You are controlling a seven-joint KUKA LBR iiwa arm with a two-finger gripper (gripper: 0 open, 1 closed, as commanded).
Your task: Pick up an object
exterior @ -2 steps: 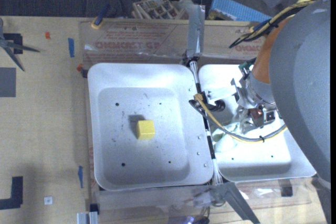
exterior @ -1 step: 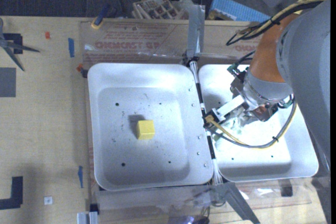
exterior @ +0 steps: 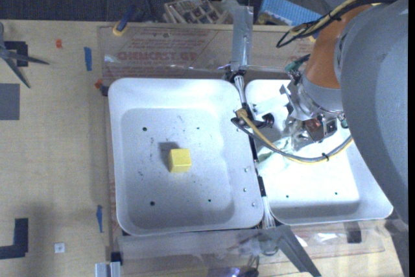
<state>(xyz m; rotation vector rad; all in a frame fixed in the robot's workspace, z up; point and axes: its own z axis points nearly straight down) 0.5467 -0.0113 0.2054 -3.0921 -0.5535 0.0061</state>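
A small yellow block (exterior: 180,160) lies alone near the middle of the left bin (exterior: 130,100). My arm reaches in from the right and hangs over the right bin (exterior: 337,194). The gripper (exterior: 299,137) points down over that bin's middle, well to the right of the block. Cables and the wrist body cover much of it.
A yellow cable (exterior: 272,143) loops from the wrist across the divider between the bins. A metal post (exterior: 242,42) stands behind the bins at the divider. Wooden bench (exterior: 52,139) stretches to the left with small tape marks.
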